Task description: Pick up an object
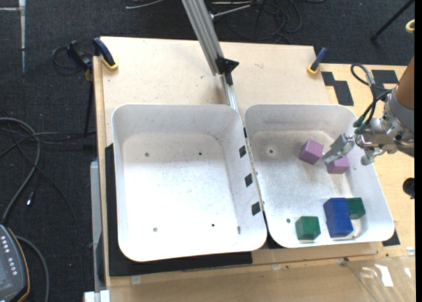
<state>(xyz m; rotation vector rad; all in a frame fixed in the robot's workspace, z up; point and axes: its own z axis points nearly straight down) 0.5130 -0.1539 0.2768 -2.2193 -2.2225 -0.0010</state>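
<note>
Pale wood tabletop (171, 70) is carrying two white bins, dark carpet and cables lying around it. Over the right bin (290, 119), the jaws (337, 151) are hanging spread apart between two purple blocks: one (311, 151) just left, the other (339, 165) touching below, neither being gripped.

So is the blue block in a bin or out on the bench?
In. The blue block sits inside the right bin, near its front edge, between two green blocks.

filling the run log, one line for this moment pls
gripper: low in right white bin | between two purple blocks | grasp: unconfirmed
</note>
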